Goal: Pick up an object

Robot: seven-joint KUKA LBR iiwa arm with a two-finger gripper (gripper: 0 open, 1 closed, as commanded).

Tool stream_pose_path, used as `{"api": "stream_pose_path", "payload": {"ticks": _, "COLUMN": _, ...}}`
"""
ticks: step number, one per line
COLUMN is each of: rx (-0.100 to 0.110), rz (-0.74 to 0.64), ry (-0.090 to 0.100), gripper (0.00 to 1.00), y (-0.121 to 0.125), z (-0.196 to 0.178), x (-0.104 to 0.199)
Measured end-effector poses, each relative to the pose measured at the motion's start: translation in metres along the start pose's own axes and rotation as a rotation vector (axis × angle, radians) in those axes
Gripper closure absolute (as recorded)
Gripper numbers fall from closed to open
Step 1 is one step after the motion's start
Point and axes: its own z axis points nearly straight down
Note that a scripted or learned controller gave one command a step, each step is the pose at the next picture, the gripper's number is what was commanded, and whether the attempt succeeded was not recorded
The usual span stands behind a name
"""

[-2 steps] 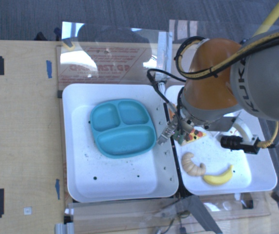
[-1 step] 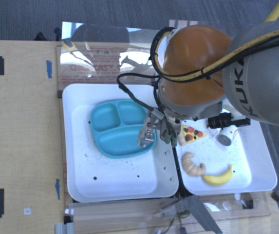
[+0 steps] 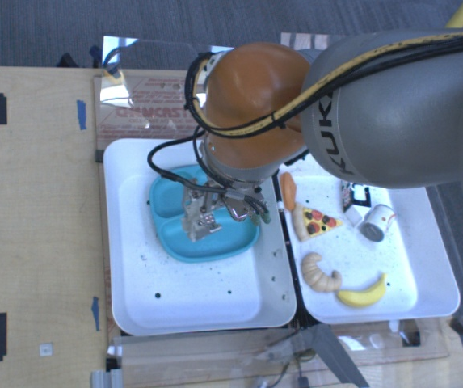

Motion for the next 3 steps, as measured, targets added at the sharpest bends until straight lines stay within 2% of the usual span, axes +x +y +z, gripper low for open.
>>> {"api": "stream_pose_path", "payload": {"ticks": 1, "rx": 0.000, "rz": 0.229, "ry": -0.001, "gripper": 1.00, "y": 0.036, "z": 0.005, "x": -0.003}}
{"api": "stream_pose_path", "payload": {"ticks": 2, "rx": 0.003, "rz": 0.652, "ry": 0.006, "gripper": 1.00, "y": 0.049, "z": 0.010, "x": 0.037}}
{"api": "stream_pose_path", "payload": {"ticks": 3, "rx": 0.001, "rz": 0.649, "ry": 0.000, "gripper": 1.00, "y": 0.050, "z": -0.001, "x": 0.035}}
